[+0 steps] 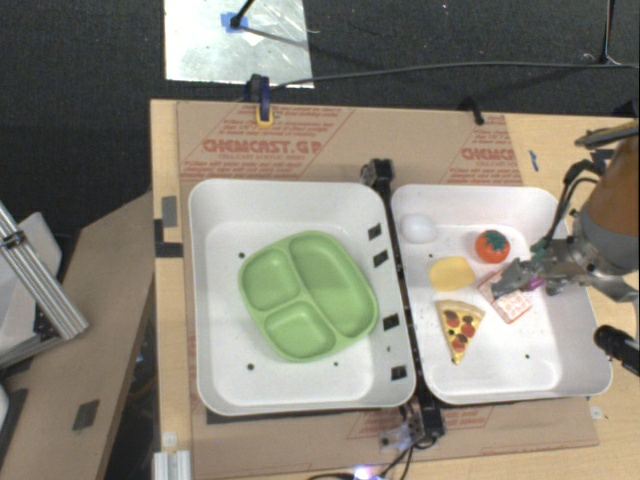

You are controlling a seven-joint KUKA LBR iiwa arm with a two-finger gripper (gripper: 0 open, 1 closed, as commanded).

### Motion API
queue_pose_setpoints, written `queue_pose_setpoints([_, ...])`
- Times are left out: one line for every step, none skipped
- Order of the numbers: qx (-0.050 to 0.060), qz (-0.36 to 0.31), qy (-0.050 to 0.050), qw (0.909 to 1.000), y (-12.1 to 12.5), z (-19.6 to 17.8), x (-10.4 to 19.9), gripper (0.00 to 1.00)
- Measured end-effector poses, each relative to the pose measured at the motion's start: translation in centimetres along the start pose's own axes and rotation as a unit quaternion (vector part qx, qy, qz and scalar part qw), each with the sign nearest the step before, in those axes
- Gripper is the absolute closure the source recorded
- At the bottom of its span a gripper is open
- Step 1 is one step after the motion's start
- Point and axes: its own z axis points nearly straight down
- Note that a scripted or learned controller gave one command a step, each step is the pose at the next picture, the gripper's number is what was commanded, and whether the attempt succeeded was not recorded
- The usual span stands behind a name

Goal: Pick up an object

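Sitting in the left bin (215,268), a green plate (306,295); gripper (517,280) grip state unclear.

Arm reaching into the right bin among toy food

Taking the green plate (307,296) as landmark: it lies in the left bin (215,268), three-sectioned. Right of it, across the divider, the right bin (560,368) holds a white ball (417,228), a yellow piece (451,272), a pizza slice (459,328), a tomato (491,246) and a pink-and-white item (511,306). The gripper (510,278) is farthest right of the plate, just above the pink-and-white item, beside the tomato.
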Motion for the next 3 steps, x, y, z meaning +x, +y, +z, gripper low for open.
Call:
queue_pose_setpoints([-0.006,-0.002,-0.001,1.0000,0.3,-0.6,0.0,0.00])
queue_pose_setpoints([-0.004,-0.001,-0.001,1.0000,0.5,5.7,0.1,0.00])
queue_pose_setpoints([-0.008,0.000,-0.001,1.0000,0.9,9.8,-0.1,0.00])
